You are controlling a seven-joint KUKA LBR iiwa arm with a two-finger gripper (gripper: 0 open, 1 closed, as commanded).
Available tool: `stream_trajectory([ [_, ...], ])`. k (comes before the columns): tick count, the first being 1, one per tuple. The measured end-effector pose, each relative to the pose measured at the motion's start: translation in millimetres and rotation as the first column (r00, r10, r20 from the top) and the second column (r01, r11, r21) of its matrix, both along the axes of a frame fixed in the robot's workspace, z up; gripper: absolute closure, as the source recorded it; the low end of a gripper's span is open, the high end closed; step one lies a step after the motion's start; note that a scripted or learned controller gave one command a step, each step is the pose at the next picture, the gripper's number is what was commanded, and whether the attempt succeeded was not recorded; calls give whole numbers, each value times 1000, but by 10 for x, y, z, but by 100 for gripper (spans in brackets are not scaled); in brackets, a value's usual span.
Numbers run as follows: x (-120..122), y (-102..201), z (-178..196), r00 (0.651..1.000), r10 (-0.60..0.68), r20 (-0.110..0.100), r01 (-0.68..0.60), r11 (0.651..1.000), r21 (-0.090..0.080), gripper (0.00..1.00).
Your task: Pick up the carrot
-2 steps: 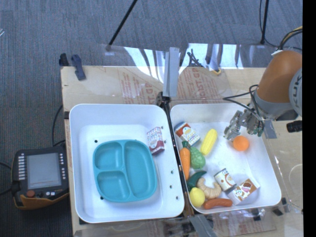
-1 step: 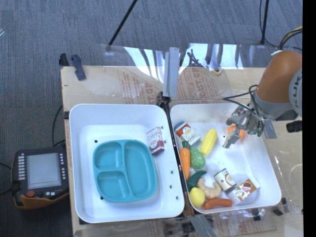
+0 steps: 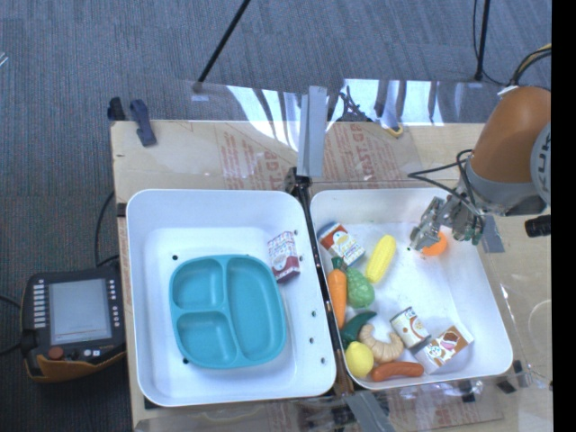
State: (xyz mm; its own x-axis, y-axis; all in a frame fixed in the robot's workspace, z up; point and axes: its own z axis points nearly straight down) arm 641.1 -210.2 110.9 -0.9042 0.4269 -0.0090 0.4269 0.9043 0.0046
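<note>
I am hovering my gripper [image 3: 432, 233] at the right of the frame, fingers apparently closing on a small orange piece [image 3: 436, 246], not the carrot [image 3: 337, 293], which is lying left of it, risking grabbing the wrong item.

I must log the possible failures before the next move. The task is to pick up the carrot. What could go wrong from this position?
1. The hand is at a small orange object near the right bin's far edge, apart from the carrot; it may take the wrong thing.
2. The carrot lies against the bin's left wall, touching a green toy, which leaves little room for fingers.
</note>
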Motion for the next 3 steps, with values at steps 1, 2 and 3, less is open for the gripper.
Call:
stream_trajectory([
  [1, -1093, -19, -245, 991, 136, -11, -136, 991, 1, 100],
  [2, -1085, -19, -236, 991, 137, -9, -137, 991, 1, 0],
  [3, -468, -7, -226, 995, 100, -7, -100, 995, 1, 0],
])
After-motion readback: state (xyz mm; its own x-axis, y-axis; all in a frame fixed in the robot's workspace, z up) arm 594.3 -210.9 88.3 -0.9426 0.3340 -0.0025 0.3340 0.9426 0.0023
